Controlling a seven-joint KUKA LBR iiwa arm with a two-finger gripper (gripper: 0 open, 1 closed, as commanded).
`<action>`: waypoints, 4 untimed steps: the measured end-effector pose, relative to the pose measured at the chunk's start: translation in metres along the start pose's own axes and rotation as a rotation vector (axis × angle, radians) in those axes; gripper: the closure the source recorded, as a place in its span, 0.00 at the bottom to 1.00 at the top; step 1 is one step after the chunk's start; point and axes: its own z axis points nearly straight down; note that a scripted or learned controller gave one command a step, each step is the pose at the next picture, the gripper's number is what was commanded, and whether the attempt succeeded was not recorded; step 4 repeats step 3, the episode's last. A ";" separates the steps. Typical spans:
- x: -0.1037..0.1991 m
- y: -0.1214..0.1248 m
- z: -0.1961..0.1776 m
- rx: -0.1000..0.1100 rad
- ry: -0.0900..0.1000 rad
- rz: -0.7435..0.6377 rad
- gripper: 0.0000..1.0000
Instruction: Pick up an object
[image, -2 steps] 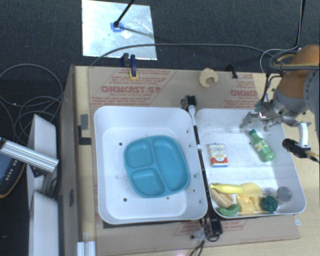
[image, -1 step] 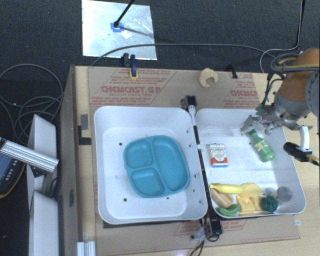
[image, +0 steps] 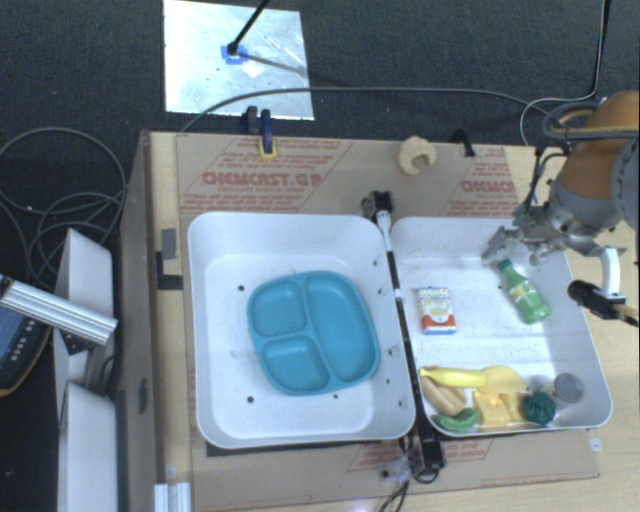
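Grey arm (image: 590, 180) bends over the green bottle (image: 523, 294).

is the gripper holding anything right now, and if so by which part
Nothing is visibly held. The gripper hangs over the right bin, just above the cap end of the green bottle, which lies flat on the bin floor.

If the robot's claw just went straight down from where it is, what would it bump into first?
Probably the green bottle. The claw hangs over the right bin, just above the bottle's cap end. Height is hard to judge from this slanted view, so it might slip past the cap and touch the bin's white floor instead.
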 end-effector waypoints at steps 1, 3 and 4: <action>0.000 -0.003 0.003 0.001 -0.001 0.001 0.00; 0.000 0.004 0.011 -0.001 0.000 0.000 0.00; 0.000 0.004 0.011 -0.001 0.000 0.000 0.00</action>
